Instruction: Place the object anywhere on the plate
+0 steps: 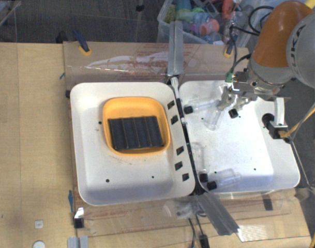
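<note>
A yellow plate [135, 106] lies in the left bin [90, 159], and a black ribbed slab [135, 132] rests flat on it. My gripper [234, 101] hangs over the far part of the right bin [260, 159], well to the right of the plate. Just below and left of the gripper a clear plastic tube [214, 118] lies on the bin floor. A small black piece [233, 113] sits right under the gripper; whether it is gripped or lying loose I cannot tell.
A clear tube with a black cap [196, 107] lies by the divider [180, 133] between the bins. Another capped clear tube [223, 179] lies at the right bin's near left corner. A box of colourful toys [209, 6] stands behind the bins.
</note>
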`<state>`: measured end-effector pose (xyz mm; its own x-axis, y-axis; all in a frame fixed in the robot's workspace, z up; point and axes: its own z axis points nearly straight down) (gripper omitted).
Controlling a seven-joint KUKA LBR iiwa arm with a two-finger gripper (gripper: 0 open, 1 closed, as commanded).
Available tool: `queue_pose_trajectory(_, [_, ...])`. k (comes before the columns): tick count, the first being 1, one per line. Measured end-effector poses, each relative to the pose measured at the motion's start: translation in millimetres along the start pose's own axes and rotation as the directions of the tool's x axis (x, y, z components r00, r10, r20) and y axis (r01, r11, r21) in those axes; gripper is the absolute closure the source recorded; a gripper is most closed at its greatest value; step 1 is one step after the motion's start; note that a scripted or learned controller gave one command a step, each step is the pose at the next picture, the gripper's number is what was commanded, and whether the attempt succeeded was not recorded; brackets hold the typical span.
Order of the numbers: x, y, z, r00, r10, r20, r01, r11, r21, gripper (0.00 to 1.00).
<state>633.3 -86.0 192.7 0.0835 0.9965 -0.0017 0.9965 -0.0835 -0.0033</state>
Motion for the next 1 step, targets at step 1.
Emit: queue_pose_trajectory(1, [31.0,9.1,3.0,0.992,-0.127,-0.001,0.127,0.992,-0.004,1.0])
